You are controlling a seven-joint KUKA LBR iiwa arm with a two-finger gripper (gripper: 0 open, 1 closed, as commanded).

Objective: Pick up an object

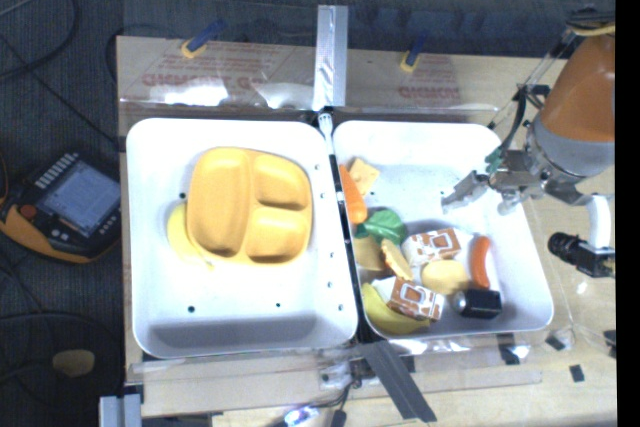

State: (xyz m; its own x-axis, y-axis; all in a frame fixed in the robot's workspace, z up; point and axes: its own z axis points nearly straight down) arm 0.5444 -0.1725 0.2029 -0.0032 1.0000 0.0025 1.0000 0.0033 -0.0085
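So the right bin is the one to go by. Its near half holds a jumble of toy food: an orange carrot against the bin's left wall, a green piece just beside it, two small brown-and-white cartons in the middle, a banana at the near-left corner, a red sausage towards the right wall and a black block near the front-right corner. The gripper hangs over the bare far-right part of that bin, well apart from the pile, fingers spread apart with nothing between them. Left of the right bin, the other bin holds a yellow divided tray.
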